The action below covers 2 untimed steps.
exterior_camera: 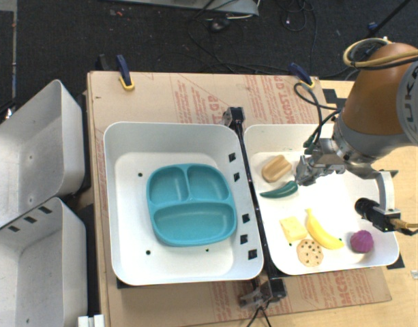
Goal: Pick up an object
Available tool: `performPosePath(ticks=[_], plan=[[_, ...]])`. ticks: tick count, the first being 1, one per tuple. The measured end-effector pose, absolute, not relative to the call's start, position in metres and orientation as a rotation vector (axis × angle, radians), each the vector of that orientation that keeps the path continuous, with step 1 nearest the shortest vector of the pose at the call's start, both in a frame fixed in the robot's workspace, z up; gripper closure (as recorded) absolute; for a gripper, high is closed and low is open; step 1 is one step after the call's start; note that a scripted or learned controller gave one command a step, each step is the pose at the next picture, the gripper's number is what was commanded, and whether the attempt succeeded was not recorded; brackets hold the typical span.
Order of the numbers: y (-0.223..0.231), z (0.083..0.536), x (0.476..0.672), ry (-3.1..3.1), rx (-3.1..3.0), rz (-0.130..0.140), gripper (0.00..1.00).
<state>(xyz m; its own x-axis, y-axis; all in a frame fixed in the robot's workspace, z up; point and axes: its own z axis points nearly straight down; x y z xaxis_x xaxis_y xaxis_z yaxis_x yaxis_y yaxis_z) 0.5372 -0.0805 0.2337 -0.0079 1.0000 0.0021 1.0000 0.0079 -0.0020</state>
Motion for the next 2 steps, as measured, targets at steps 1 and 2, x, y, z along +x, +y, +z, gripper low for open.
performPosePath(ticks=[1, 2], plan=[[-0.029, 0.222, 0.547, -2.227, -2.210, 0.001, 1.00], [0.017, 0.215, 0.558, -2.229, -2.212, -0.001, 1.00]])
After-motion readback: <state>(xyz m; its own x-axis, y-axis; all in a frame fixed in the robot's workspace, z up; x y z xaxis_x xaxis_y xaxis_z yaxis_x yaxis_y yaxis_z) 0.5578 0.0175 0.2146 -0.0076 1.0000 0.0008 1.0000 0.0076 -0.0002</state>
